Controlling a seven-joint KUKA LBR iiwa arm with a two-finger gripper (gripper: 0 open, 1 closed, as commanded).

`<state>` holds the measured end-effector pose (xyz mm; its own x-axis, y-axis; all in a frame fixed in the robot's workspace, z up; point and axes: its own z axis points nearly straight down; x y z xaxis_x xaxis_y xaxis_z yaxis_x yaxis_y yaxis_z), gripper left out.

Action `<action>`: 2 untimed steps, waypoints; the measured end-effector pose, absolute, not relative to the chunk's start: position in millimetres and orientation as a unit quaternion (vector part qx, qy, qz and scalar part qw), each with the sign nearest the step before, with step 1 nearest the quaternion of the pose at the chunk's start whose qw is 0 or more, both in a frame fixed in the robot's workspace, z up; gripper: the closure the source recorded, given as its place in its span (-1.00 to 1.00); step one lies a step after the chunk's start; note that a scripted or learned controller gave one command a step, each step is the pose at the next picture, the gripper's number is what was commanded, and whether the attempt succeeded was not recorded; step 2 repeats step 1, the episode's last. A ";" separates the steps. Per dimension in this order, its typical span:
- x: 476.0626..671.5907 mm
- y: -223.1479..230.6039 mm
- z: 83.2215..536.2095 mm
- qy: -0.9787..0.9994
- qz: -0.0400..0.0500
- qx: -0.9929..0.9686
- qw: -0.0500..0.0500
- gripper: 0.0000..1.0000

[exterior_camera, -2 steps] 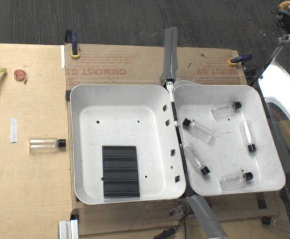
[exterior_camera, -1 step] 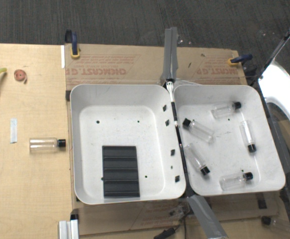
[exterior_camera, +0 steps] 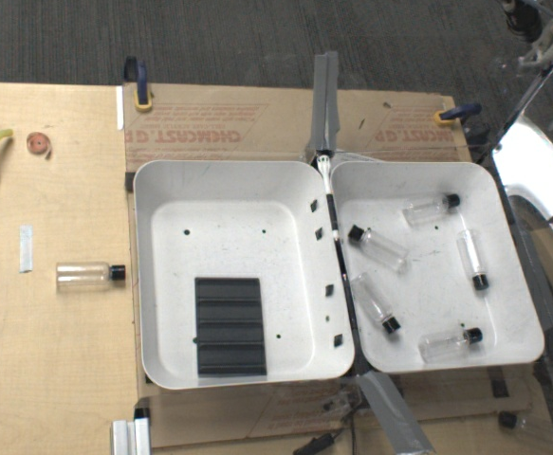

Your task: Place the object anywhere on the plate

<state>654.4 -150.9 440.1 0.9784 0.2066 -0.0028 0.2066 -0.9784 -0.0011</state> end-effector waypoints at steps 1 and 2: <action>614.3 -222.9 439.6 -0.100 0.003 -0.995 0.001 -1.00; 614.3 -222.9 439.6 -0.100 0.003 -0.995 0.001 -1.00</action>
